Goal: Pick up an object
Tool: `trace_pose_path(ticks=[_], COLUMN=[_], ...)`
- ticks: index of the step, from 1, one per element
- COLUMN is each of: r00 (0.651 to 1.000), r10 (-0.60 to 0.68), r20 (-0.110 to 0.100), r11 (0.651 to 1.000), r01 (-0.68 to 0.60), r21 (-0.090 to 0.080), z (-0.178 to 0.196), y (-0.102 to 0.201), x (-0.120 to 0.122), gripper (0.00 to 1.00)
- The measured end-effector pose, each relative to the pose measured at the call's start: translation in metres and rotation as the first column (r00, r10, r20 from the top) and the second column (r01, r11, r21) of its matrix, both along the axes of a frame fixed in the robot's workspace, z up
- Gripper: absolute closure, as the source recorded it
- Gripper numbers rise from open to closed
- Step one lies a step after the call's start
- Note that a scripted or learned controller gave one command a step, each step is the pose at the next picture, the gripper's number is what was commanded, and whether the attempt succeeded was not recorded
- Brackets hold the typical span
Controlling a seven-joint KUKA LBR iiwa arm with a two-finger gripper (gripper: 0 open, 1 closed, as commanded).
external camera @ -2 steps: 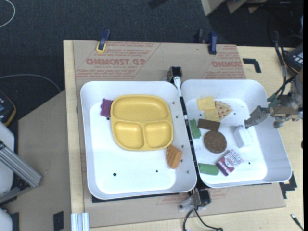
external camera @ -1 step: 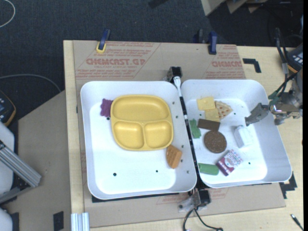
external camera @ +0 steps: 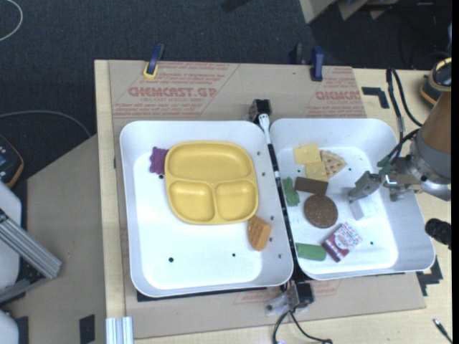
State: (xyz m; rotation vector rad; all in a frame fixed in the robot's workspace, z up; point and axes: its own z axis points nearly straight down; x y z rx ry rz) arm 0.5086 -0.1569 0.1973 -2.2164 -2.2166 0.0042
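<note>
Near the bottom edge, at six o'clock from the empty, open pincer, the small red packet needs a straight, slow drop.

left of the gripper: brown disc, brown bar and red packet crowded the floor; bare bin floor lay directly below it.

The arm has a rounded body, brownish-orange on its upper part and pale grey toward the wrist. The gripper is made of grey metal with teal-green pieces near its base and two thin grey fingers. Black cables run beside the arm.
</note>
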Motion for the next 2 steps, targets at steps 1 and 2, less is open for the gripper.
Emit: trace_pose_path(ticks=[1, 2], r00=[1.000, 1.000], r10=[-0.001, -0.002], r20=[0.000, 0.015], r11=[1.000, 1.000], r01=[0.001, 0.002], r21=[0.000, -0.011], z=[-0.043, -0.099], y=[-0.001, -0.006], x=[-0.001, 0.007], gripper=[0.00, 0.00])
